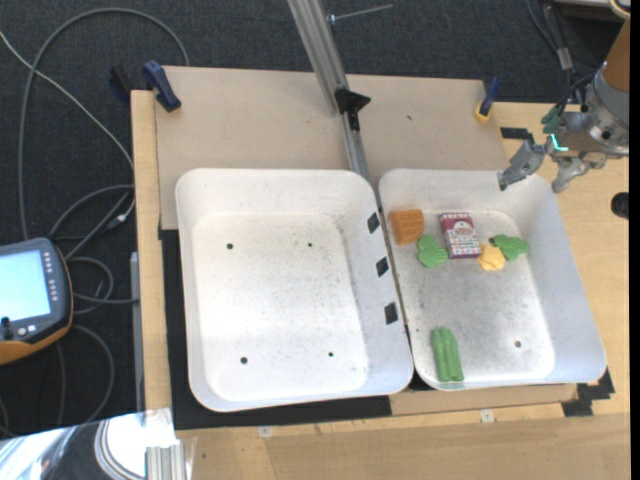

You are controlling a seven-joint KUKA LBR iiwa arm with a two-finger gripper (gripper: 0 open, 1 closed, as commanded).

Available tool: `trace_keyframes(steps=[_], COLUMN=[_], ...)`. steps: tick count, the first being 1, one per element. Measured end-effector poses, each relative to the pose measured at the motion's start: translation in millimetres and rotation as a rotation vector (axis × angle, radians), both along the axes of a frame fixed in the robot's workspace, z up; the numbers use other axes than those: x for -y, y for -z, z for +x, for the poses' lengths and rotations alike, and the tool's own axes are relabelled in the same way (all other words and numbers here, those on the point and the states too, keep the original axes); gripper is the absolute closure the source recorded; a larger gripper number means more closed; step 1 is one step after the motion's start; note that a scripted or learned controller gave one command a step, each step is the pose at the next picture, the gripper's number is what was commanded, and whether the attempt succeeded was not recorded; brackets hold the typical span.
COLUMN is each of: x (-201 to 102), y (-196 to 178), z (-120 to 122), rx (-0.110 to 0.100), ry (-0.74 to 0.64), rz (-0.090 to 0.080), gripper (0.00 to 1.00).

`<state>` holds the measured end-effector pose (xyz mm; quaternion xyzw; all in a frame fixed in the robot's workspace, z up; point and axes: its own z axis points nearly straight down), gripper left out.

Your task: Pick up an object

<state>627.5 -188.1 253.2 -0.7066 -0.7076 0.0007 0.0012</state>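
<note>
A wooden surface (260, 108) fills most of the frame, seen from above at a slant, with dark carpet around it. Two shallow white bins sit side by side on it. The left bin (200, 198) takes up the centre-left of the frame. The right bin (560, 298) takes up the centre-right and carries all the small objects. A grey metal rail (318, 38) runs down from the top centre to the gap between the bins. The robot arm (618, 78) enters at the upper right edge of the frame. Its tool (545, 168) hangs over the upper right corner of the right bin, its two fingers spread apart with nothing between them. A handheld control pendant (30, 290) with a lit screen lies on the carpet at the left edge of the frame. Inside the right bin, a green oblong object (446, 354) lies near the bottom edge, well apart from the rest. The other objects form a loose row across the upper part of the bin. An orange block (406, 225) is leftmost in that row. A small red and white box (459, 235) lies to its right, near the middle of the row. A round green piece (432, 253) sits just below and between the block and the box. A yellow piece (492, 258) lies to the right of the box, touching a smaller green piece (511, 246) at its upper right. Two blue clamps (160, 85) (487, 99) grip the surface at its upper corners.
</note>
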Motion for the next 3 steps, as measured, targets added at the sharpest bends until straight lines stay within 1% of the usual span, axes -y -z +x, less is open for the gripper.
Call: trace_keyframes(steps=[1,2,3], x=[-10,-7,-8], y=[53,113,160], z=[3,8,9], rx=[-0.004,-0.004,0.004], ry=[-0.001,0.001,0.002], rz=[0.001,0.001,0.001], gripper=[0.00,0.00,0.00])
